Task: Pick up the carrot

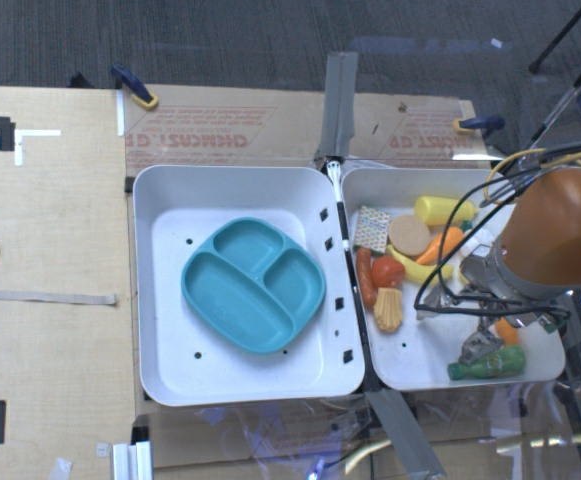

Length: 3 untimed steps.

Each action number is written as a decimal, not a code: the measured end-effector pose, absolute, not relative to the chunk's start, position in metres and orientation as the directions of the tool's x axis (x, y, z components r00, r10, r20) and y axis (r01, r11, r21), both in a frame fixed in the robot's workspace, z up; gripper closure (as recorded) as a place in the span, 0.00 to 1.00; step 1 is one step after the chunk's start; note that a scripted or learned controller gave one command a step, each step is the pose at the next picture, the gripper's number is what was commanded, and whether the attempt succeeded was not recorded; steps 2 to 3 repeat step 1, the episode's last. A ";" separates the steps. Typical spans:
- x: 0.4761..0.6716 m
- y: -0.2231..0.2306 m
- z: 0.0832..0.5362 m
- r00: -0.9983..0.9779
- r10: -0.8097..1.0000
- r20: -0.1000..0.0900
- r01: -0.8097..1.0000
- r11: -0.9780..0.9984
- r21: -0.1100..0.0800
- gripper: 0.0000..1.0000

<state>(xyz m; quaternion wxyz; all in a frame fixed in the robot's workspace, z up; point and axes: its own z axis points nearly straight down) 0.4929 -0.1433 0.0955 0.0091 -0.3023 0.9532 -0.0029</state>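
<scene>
Gripper [482,345] hanging low in right bin [410,368], just above green vegetable [488,364]; finger opening impossible to tell, nothing visibly held. Carrot [442,247] lying farther back, tilted, among yellow pieces, partly behind cables. Teal divided plate [254,284] sitting in left bin [160,298].

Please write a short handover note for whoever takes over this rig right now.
Gripper: low in the right bin, near its front right corner, just above the green vegetable; the arm hides its state.
Carrot: lying in the right bin's toy food pile, beside the banana and below the yellow piece, apart from the gripper.
Blue divided plate: in the left bin.
Done: nothing visible.
Left: reach the carrot, grasp it, lift it.
</scene>
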 end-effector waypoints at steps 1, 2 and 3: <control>0.495 -0.143 0.105 -0.819 -0.574 -0.017 -0.574 0.819 -0.011 1.00; 0.495 -0.143 0.105 -0.819 -0.574 -0.017 -0.574 0.819 -0.011 1.00; 0.495 -0.143 0.105 -0.819 -0.574 -0.017 -0.574 0.819 -0.011 1.00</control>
